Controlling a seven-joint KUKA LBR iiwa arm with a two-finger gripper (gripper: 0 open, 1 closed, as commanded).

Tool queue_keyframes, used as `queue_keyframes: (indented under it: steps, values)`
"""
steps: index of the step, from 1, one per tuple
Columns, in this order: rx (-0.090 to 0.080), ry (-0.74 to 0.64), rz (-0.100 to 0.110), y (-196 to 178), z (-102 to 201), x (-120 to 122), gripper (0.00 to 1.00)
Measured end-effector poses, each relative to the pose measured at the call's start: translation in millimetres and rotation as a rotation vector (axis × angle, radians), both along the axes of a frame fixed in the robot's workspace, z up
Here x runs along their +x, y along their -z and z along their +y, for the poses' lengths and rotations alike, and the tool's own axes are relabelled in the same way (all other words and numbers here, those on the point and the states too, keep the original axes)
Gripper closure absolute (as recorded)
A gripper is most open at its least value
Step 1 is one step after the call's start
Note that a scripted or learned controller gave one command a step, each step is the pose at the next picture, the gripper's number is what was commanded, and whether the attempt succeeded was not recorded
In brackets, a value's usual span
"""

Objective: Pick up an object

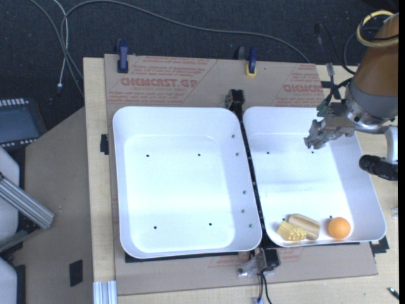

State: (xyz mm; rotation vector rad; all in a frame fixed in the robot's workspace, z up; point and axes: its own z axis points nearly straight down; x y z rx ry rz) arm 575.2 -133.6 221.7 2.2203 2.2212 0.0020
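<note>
— Where does the pick stand?

— At the approach, I judge. The pincer (314,139) hangs over the far part of the right bin (316,182), and nothing sits between its fingers; how wide they stand I cannot tell from this slant.

— And the objects?

— All at the near edge of that bin: an orange ball (339,227), and beside it a yellow corn-like piece (291,232) touching a tan bread-like roll (304,222). They lie well apart from the pincer.

— So the next move?

— Travel toward the near edge, then descend. The ball stands alone — likely the cleaner target, though it may roll.
</note>
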Motion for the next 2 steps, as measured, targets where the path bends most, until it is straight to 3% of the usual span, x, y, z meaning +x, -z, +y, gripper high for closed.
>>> queue_keyframes:
  steps: [1, 2]
  values:
    - [0.0, -0.001, -0.002, -43.4, 28.4, -50.3, 1.0]
    - [0.0, -0.001, 0.0, -50.1, 50.9, -85.1, 1.0]
